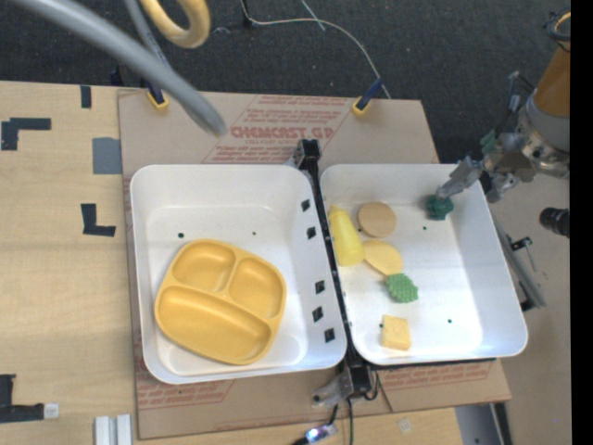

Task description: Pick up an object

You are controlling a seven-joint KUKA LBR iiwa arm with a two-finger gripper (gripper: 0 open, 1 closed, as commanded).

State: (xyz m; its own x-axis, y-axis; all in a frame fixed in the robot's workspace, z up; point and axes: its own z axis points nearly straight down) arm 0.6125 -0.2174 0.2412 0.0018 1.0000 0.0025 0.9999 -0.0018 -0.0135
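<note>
The right bin [482,276] holds several small toy foods. A yellow cylinder [346,236] lies by its left wall, with a tan round disc [376,219] and a pale yellow oval piece [383,258] beside it. A bumpy green piece [401,288] and a yellow block [396,333] lie nearer the front. A small dark green piece [438,208] sits near the bin's back right. My gripper [448,193] reaches in from the right, low over the bin, and its tip is right at that dark green piece. Whether it grips the piece is unclear.
The left bin [157,193] holds a yellow divided plate [220,299]. A black divider [320,248] runs between the two bins. A grey hose and a yellow loop [171,3] hang over the back left. The arm's body [547,119] stands past the right bin's back right corner.
</note>
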